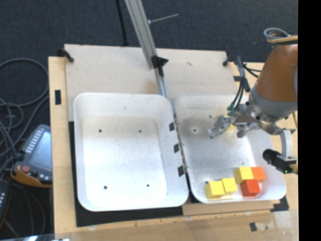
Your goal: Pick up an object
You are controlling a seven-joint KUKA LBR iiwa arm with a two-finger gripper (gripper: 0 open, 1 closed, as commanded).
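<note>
The arm comes in from 3 o'clock and its gripper (226, 128) hangs over the upper middle part of the right bin (200, 109). Two grey fingers (216, 130) can be seen. One points toward 9 o'clock and the other, at its right, points down toward 6 o'clock. They look spread apart, with a gap between them, and nothing sits in this gap. A small yellow-green spot shows just beside the wrist, but it is too small to say what it is.

The things to pick are all in the same bin, grouped in its corner at about 5 o'clock, well apart from the gripper. There is a yellow block (215, 189) at the left, a second yellow block (229, 185) touching it, a third yellow block (245, 173) a little higher, and beside them an orange block (251, 187) with another orange block (258, 173) behind it. The left bin (80, 134) has no blocks in it.

In my judgement the task is at the approach step, because no block is lifted yet. The next move calls for travel toward 5 o'clock, over the group, and then a descent on one block. The blocks lie very close together and near the bin wall, so the fingers need room on two sides. The leftmost yellow block seems the easiest, since its left side is free.
</note>
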